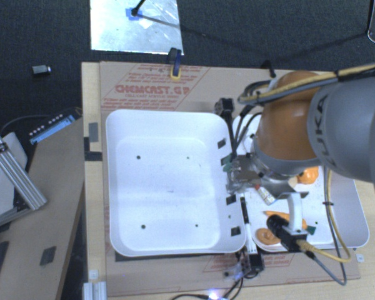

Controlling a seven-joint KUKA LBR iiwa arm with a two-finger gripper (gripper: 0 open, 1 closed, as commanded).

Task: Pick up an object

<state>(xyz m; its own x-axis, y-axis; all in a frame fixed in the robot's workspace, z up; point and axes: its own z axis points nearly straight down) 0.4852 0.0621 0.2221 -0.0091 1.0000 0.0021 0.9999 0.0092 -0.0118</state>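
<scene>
My gripper [245, 179] hangs low over the left side of the right bin [356, 227], close to the wall it shares with the left bin. The grey arm and its orange band hide most of that bin. Several small items show around the arm: an orange piece [309, 175] at the right of the wrist, a long orange piece [279, 215] nearer the front, a round tan and orange item [263, 236] at the front left corner, and a small green bit [311, 230]. I see nothing between the fingers from here.
The left bin [169, 186] is a shallow white tray to the left of the gripper. Both bins rest on a cardboard sheet [150, 86] with a yellow and blue clamp [174, 64] at its back edge. Cables run along the divide between the bins.
</scene>
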